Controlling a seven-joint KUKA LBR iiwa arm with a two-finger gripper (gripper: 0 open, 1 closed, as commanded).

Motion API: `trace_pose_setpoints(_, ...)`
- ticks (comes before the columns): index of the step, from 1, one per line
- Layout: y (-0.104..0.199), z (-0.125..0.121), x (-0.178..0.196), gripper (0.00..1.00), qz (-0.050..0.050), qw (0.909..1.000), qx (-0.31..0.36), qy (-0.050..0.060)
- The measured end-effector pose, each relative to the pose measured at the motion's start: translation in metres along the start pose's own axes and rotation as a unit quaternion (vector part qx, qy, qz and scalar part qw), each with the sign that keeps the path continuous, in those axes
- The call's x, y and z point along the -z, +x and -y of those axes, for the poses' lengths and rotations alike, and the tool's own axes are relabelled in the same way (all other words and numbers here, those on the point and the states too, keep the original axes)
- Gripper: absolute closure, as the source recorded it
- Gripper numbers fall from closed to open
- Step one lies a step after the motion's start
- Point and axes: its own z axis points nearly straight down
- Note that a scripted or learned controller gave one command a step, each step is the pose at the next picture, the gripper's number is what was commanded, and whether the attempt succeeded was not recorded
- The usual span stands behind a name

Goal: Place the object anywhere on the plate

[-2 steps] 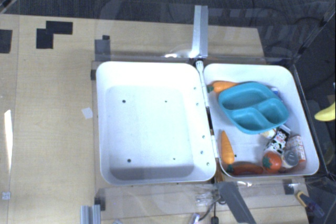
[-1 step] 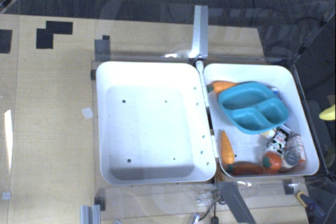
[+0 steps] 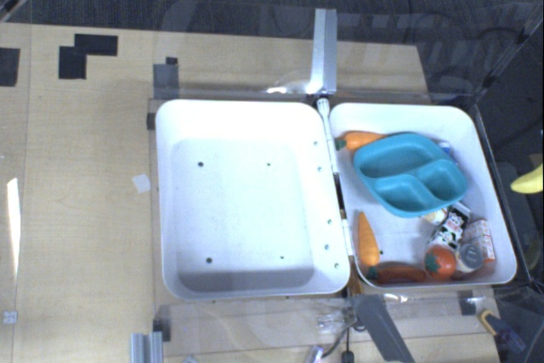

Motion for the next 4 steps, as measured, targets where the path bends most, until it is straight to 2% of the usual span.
trace_pose_setpoints(1, 0.001, -0.002, 0.012, 1.00, 0.001, 1.0000, 0.004, -0.003)
trace_pose_setpoints(2, -0.007, 0.000, 0.001, 1.00, 0.000, 1.0000, 0.007, 0.000)
trace_pose_setpoints(3, -0.009, 0.001, 0.001, 1.00, 0.000, 0.9998, -0.018, -0.001)
trace_pose_setpoints(4, 0.109, 0.002, 0.001, 1.00, -0.001, 0.9982, -0.059, 0.000)
